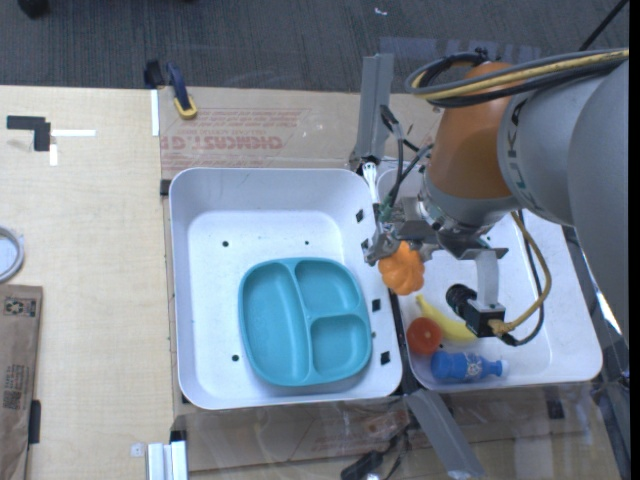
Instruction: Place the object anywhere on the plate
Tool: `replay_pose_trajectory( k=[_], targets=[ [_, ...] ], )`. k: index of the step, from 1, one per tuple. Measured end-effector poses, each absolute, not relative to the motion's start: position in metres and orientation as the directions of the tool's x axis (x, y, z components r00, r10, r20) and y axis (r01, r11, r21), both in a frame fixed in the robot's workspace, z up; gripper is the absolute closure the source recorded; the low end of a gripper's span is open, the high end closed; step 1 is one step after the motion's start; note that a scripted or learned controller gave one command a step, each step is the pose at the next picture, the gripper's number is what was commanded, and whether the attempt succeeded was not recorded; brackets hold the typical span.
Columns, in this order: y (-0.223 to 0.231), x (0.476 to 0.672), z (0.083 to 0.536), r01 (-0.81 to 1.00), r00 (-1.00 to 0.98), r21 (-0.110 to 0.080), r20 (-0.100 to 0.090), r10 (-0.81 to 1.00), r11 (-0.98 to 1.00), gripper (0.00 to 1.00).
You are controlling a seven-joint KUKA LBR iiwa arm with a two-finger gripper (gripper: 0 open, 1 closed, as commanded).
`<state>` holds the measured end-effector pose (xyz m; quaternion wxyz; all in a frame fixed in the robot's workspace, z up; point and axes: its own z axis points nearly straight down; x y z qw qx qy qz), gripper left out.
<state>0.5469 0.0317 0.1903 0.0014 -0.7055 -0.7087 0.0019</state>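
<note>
Claw (388, 250) grasping orange toy (402, 268), raised over right bin's (560, 358) left edge; arm (560, 138) reaching from right.

bench (80, 228): pale wood top | 2 shallow white bins side by side: left bin (195, 298), right bin (560, 353) | brown cardboard sheet (250, 128) under bins' far edge | tape roll (6, 255) at left edge | brown paper packet (18, 363) near left corner
</note>
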Motion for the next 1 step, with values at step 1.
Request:
replay_pose_trajectory(
  k=[1],
  targets=[
    [0.0313,0.5469,0.1903,1.0,-0.004,-0.004,-0.001,1.0,0.004,0.0]
  ],
)
